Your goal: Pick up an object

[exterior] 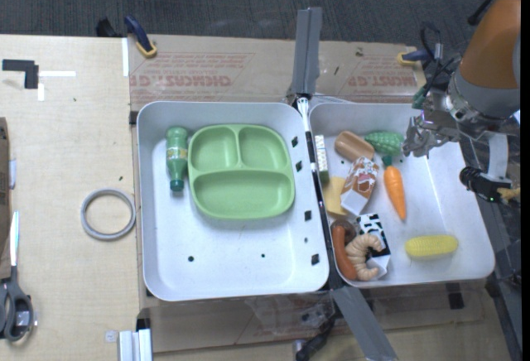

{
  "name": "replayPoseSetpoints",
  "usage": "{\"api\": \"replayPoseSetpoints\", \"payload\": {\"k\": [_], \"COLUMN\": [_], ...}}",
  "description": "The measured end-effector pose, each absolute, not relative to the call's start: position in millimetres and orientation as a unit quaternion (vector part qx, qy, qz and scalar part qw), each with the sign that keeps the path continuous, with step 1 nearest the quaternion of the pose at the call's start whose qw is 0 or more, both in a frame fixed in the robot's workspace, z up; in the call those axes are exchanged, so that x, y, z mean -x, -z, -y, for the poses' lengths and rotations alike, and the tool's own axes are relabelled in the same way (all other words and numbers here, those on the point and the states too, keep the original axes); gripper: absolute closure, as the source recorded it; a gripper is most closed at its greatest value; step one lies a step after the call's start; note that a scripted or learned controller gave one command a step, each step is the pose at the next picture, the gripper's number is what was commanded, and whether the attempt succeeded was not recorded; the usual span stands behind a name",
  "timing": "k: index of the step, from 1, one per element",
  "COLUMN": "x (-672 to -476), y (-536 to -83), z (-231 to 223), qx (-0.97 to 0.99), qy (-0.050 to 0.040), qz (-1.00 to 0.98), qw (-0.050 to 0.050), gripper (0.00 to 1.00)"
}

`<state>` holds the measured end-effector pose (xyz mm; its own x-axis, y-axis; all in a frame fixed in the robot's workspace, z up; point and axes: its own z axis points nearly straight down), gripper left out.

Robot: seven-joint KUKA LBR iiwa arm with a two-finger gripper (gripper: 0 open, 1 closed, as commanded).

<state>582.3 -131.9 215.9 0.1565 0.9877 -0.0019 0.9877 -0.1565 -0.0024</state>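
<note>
Nearest the camera in the right bin [464, 268], there's a corn cob [431, 246] at about 5 o'clock, bumpy yellow plastic and rounded, so it'd probably roll out of a pinch. At 7 o'clock a shrimp [361, 250] and a sausage [339, 250] are jammed together with a black-and-white pack [374, 228], so a grab there could snag two things at once. Mid-bin is a smooth, tapered carrot [395, 193] beside a small carton [359, 183], both good targets. Further back there's a hot dog bun [354, 143] and a knobbly green veggie [384, 141] at 11 to 12 o'clock.

The gripper [416, 138] hangs at the bin's 1 o'clock, just right of the veggie, nothing between its fingers; can't tell how they're set. So close to the wall, it could clip the rim coming down.

The left bin [166, 252] has a glossy green divided plate [242, 170] and a little green bottle [176, 157].
</note>
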Motion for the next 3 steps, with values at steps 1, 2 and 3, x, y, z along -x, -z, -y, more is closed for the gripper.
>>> {"api": "replayPoseSetpoints", "payload": {"k": [1,2,3], "x": [-582.3,-565.6,-589.7], "y": [-216,-114,-106], "z": [132,136,144], "qx": [0.761,0.765,0.734], "qy": [-0.0017,0.0058,0.0081], "qz": [0.649,0.644,0.679], "qw": [0.0,-0.008,-0.008], "gripper": [0.0,0.0,0.0]}}
